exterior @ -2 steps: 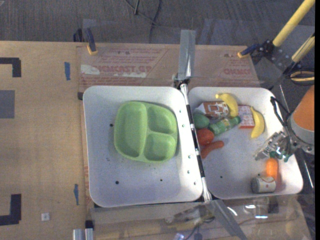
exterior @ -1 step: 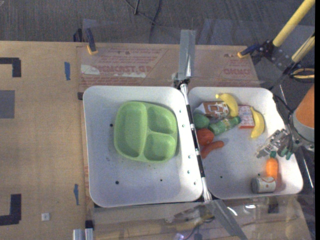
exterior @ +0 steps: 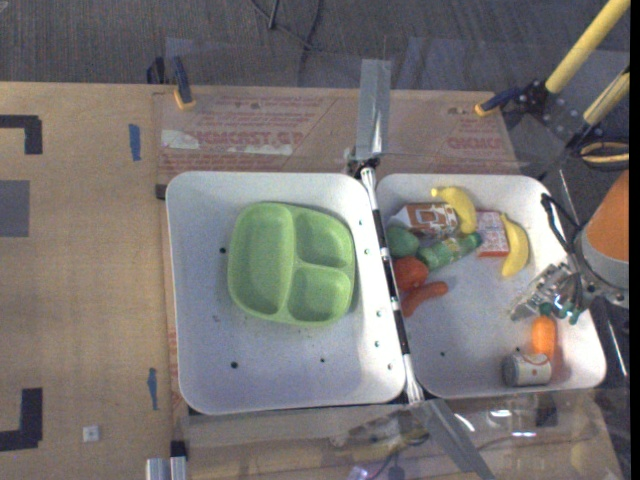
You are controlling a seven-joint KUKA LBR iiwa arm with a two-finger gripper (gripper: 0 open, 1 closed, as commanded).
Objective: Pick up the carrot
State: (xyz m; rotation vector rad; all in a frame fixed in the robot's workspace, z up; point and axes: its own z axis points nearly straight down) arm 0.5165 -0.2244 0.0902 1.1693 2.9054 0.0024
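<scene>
While the jaws hover low at the right bin's right edge, whether they are parted or closed I cannot tell. Just below them lies the carrot, touching a small grey can, likely the target of this approach. Bananas, a carton and green and red toy foods crowd the divider. Left, a green divided plate rests in its bin on the plywood tabletop, with grey carpet beyond.
</scene>
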